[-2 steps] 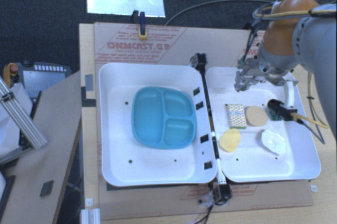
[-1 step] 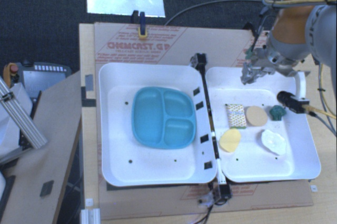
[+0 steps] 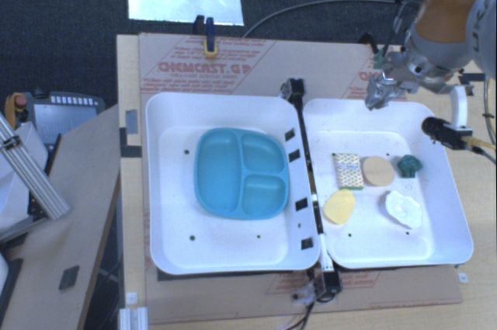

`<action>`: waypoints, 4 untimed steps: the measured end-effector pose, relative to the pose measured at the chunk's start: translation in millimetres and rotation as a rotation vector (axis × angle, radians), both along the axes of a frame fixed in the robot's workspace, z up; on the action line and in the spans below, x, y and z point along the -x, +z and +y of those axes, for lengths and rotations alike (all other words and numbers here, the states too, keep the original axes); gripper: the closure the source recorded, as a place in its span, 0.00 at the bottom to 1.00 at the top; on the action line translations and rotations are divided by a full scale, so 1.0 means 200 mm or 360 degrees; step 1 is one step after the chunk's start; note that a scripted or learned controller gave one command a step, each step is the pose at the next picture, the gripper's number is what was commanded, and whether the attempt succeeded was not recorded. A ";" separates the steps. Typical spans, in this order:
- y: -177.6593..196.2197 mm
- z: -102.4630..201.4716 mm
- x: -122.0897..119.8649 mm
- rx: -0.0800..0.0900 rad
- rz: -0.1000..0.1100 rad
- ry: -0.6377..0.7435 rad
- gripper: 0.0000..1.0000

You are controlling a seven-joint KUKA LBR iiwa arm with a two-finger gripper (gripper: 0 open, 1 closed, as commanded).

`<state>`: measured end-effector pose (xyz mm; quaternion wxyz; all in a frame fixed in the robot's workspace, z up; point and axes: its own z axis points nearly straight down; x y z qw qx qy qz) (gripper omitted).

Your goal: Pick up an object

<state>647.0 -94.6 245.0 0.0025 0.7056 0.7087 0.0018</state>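
The arm (image 3: 454, 2) is cut off by the right edge.

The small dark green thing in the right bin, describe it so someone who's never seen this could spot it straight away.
Look in the right-hand white bin, where five small items lie in a cluster. The green thing lies farthest right, just beside the round tan disc. It is the only dark, lumpy piece; its neighbours are pale and flat.

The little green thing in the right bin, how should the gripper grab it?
Come straight down from above and pinch the small green object across its lumpy middle. It sits apart from the round tan piece, but the bin wall is probably too close for a sideways reach.
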 end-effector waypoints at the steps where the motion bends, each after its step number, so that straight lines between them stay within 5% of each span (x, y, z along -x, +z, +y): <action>1: 0.25 0.00 -0.01 0.0000 -0.0001 0.0002 1.00; 4: 0.12 0.72 0.32 -0.0003 0.0011 0.0007 1.00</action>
